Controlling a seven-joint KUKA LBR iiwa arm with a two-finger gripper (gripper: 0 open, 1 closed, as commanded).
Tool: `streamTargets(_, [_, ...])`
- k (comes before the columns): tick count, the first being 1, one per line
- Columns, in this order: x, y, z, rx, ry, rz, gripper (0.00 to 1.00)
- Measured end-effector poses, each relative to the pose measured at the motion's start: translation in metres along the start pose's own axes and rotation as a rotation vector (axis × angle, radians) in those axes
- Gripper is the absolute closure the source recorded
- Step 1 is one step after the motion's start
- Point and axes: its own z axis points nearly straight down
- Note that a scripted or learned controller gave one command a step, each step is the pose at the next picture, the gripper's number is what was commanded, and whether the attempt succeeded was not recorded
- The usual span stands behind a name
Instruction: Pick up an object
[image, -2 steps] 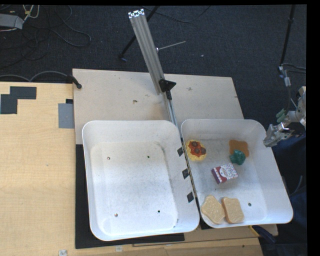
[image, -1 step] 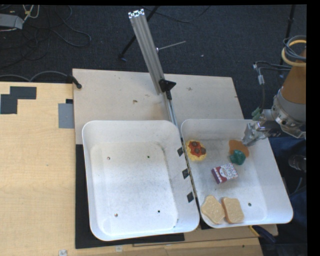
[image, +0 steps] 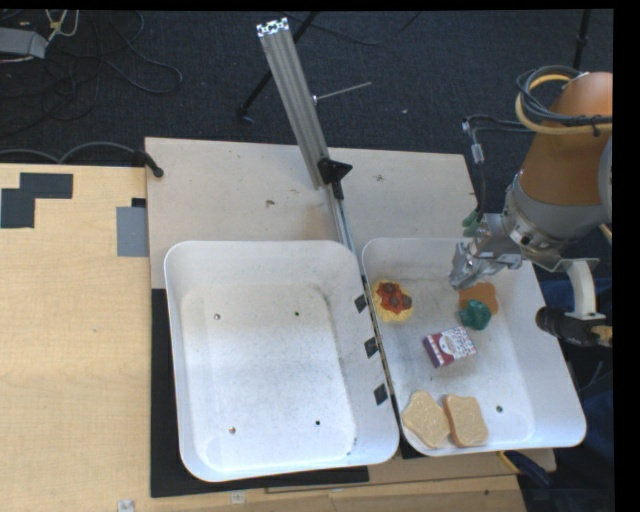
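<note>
You see the claw (image: 470, 266) low inside the right-hand bin (image: 560, 420), near its far rim; whether it stands apart or together you cannot tell, and nothing shows in its grip; just beside it sits an orange lump (image: 483, 295) atop a rounded green piece (image: 475, 315); below lies a small boxy carton (image: 449, 347), then two tan bread slices (image: 446, 419); left of it rests a round yellow-and-red toy (image: 392, 300); smooth white floor lies open between them.

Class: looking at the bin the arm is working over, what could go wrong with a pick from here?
1. The orange piece and green piece touch, just under the gripper; a descent may nudge both and grab neither.
2. The two bread slices lie side by side near the right bin's front rim, so one may drag the other.
</note>
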Motion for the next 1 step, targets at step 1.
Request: streamTargets(1, [0.0543,0.0107,-0.0023,-0.002,-0.001,0.000,1.00])
